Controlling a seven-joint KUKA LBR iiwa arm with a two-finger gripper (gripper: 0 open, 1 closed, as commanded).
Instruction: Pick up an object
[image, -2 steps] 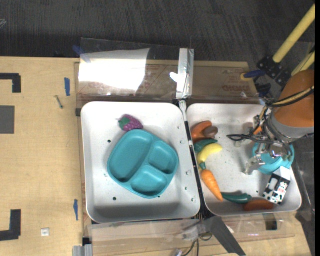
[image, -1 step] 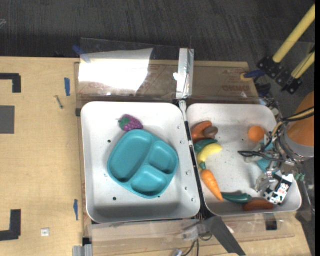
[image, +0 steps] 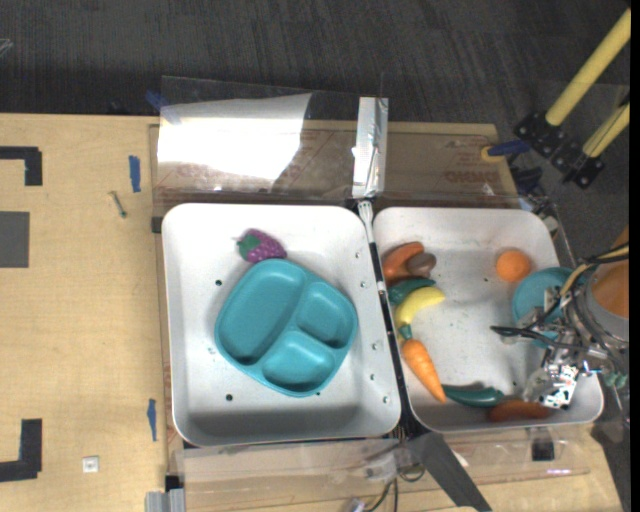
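A robot gripper (image: 556, 385) hangs low over the right bin's (image: 470, 235) near right corner, its grasp impossible to judge amid cables; toy produce lines that bin's edges, a carrot (image: 422, 367) nearest the divider, awaiting pickup.

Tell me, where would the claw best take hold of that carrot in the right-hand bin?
Probably across the thick top end of the carrot, coming straight down from above. It lies flat on the floor of the right bin, slanting down to a thin tip near the green vegetable. The thick end has open floor to its right, though the bin's left wall is close.
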